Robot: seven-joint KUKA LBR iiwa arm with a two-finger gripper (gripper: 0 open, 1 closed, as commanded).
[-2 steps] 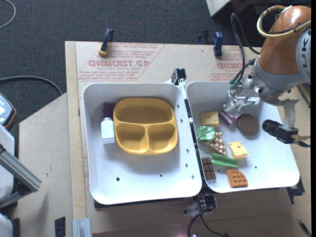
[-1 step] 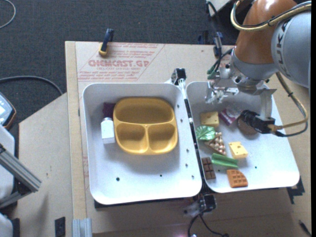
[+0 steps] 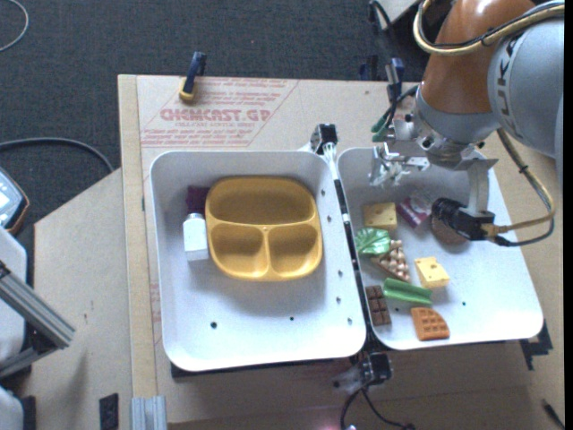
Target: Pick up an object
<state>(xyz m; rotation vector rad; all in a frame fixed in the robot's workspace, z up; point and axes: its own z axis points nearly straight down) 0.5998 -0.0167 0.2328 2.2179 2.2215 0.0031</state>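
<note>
Gripper [image 3: 390, 164] hovering upper part of right bin [image 3: 501, 316], nothing visibly held, open or shut impossible to tell; nearest target cheese cube [image 3: 380, 215] just below. Best drop straight down, avoid bin wall

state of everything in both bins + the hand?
hand: hovering over the right bin's far end, nothing visibly held
yellow tray: upright in left bin, compartments bare
white bottle: lying by the tray's left edge
cheese cubes: two, loose in right bin, apart
green leaf: loose, beside the cone
green bean: lying flat
waffle: flat, near the front rim
chocolate: flat by the divider
</note>
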